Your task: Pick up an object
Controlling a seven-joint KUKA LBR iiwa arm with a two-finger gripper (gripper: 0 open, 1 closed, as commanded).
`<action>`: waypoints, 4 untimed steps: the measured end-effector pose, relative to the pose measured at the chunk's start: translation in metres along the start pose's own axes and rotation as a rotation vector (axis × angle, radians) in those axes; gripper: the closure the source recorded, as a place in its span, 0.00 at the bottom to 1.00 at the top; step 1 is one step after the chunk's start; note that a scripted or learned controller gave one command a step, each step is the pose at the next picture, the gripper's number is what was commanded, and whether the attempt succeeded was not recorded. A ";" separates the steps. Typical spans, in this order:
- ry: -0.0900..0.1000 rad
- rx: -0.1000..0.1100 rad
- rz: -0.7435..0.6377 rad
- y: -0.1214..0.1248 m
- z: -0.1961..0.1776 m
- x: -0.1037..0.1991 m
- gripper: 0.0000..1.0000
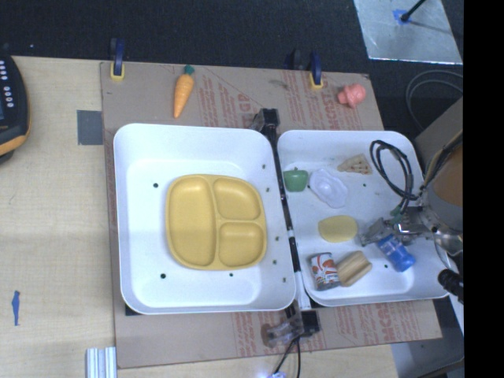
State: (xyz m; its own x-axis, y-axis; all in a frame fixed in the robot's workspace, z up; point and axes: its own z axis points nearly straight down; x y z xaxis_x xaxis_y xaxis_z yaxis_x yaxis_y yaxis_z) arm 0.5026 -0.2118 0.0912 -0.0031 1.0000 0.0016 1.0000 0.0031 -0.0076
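Observation:
My gripper hangs low over the right part of the right bin, reaching in from the right edge. A small blue object lies just below and right of it, close to or touching it. Left of the gripper rests a pale yellow oval piece. Near the bin's front edge a red-and-white can lies beside a tan roll. Farther back are a green item, a clear plastic piece and a tan waffle-like wedge.
The left bin holds a yellow divided plate. A black cable loop hangs over the right bin's back right. Behind the bins, a toy carrot and a pink object lie on the cardboard.

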 end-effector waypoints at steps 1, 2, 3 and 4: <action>-0.003 -0.005 -0.001 0.002 -0.011 -0.001 1.00; -0.002 -0.013 -0.008 0.080 -0.045 0.068 1.00; 0.003 0.006 -0.001 -0.020 -0.026 0.121 1.00; -0.001 -0.004 0.000 -0.015 -0.027 0.118 0.00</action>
State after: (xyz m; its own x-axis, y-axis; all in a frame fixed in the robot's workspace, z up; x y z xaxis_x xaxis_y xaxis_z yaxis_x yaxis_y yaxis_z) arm 0.4871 -0.0942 0.1190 -0.0027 1.0000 0.0002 1.0000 0.0027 -0.0032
